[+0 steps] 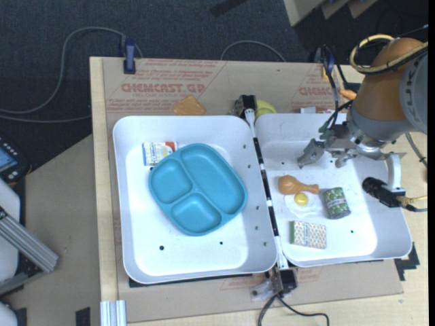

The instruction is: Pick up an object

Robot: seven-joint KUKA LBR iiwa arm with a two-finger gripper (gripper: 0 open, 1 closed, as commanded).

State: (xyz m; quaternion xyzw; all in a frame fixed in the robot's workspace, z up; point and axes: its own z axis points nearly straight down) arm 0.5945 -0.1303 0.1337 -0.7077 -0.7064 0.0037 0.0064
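Note:
In the right bin (380,246) lie an orange drumstick-shaped toy (295,183), a toy fried egg (302,202), a small green can (335,203) and a flat patterned packet (309,234). My gripper (326,152) hangs over the bin's upper part, above and to the right of the drumstick, with two grey fingers spread apart and nothing between them. The arm's orange band (384,80) rises behind it at the right.
The left bin (136,243) holds a blue divided plate (196,187) and a small white carton (158,151) at its upper left. An orange piece (189,105) and a yellow object (264,108) lie on the cardboard behind the bins. A blue clamp (128,55) grips the far board edge.

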